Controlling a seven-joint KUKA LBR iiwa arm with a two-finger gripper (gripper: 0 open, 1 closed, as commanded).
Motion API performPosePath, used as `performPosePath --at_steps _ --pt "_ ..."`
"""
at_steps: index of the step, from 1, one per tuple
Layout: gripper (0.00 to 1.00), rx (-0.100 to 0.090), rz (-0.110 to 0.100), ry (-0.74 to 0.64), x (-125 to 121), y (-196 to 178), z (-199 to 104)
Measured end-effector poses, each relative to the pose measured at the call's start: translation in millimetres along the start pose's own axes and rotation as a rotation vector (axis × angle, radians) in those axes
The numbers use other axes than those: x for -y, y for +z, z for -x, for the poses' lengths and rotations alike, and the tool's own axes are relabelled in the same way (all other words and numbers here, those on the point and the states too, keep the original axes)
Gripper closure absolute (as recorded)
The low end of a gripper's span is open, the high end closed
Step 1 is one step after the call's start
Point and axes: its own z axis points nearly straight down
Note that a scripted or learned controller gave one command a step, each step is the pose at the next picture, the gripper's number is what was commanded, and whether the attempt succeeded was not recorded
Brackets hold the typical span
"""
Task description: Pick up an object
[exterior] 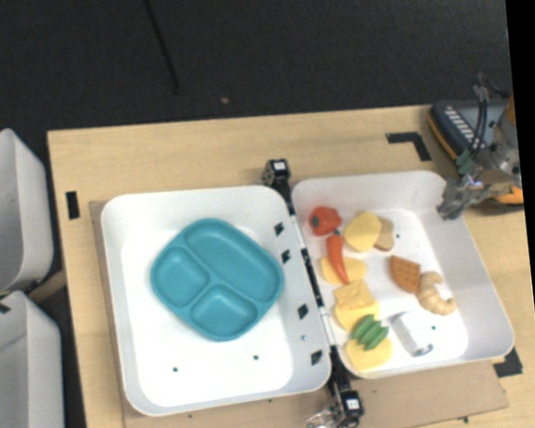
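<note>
Pale wood surface on a dark floor.
A thin black cable crosses the floor; 2 white padded shapes sit at the left edge.

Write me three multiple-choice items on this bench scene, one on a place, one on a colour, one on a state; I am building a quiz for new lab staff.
1. Where does the sectioned plate lie?
A. in the left bin
B. in the right bin
C. on the bare bench

2. What colour is that plate?
A. red
B. teal blue
C. yellow

3. How does the gripper stand to the toy food?
A. clamped on the carrot
B. pressing on the tomato
C. at the right bin's far right corner, apart from the food

Answers: 1 A, the plate sits alone inside the left bin. 2 B, its surface is teal blue. 3 C, the gripper is by the bin's rim with bare white floor between it and the food.
</note>
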Motion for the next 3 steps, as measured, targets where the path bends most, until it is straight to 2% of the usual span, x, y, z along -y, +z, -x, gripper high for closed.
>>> performPosePath --at_steps 1,2,3 --pt "1.0 -0.002 -0.004 -0.001 20.8 -3.4 -46.1" --pt "1.0 -0.003 -0.003 -0.003 27.4 -11.8 -97.8" --pt "1.0 -0.003 -0.004 -0.002 33.1 0.6 -145.4"
